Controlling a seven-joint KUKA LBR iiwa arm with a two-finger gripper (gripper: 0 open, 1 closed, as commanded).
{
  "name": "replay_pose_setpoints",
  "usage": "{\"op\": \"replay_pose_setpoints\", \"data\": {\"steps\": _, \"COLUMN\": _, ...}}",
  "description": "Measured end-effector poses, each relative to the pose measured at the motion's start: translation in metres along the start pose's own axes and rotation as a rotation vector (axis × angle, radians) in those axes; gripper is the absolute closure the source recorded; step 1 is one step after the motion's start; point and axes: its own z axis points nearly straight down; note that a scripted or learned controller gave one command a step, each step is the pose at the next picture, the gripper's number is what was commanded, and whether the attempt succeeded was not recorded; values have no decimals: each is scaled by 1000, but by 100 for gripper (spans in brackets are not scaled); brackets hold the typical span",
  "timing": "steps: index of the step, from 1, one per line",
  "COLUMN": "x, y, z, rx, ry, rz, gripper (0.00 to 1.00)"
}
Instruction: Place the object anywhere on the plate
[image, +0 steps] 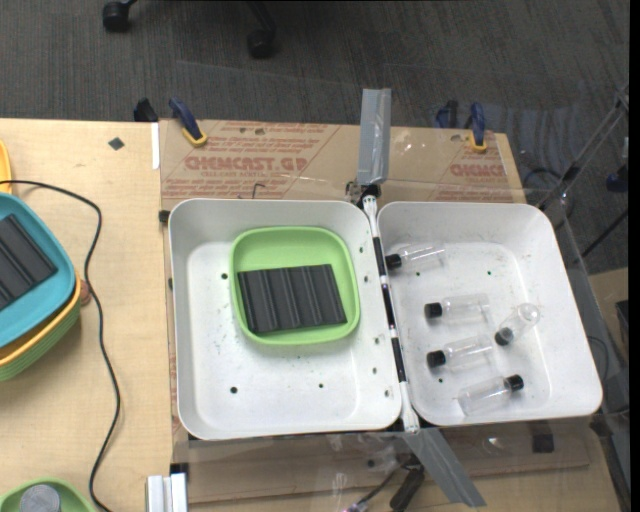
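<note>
Five clear vials (458, 311) in right bin (560, 300), green plate (345, 250) left. Take an isolated vial, crosswise. Pincer state: can't tell.

Green square plate (294, 288) with rounded corners, resting flat in the upper middle of the left white bin, carrying a dark ribbed rectangular insert across its centre. Five clear plastic vials with black caps (455, 309) lying on their sides, scattered apart across the floor of the right bin, well apart from the plate.
</note>
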Motion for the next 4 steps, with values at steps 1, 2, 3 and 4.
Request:
{"op": "replay_pose_setpoints", "data": {"steps": 1, "x": 33, "y": 6, "z": 70, "rx": 1, "ry": -2, "rz": -2, "gripper": 0}}
{"op": "replay_pose_setpoints", "data": {"steps": 2, "x": 32, "y": 6, "z": 137, "rx": 1, "ry": -1, "rz": 4, "gripper": 0}}
{"op": "replay_pose_setpoints", "data": {"steps": 3, "x": 38, "y": 8, "z": 79, "rx": 0, "ry": 1, "rz": 0, "gripper": 0}}
{"op": "replay_pose_setpoints", "data": {"steps": 4, "x": 45, "y": 9, "z": 16, "rx": 0, "ry": 1, "rz": -1, "gripper": 0}}
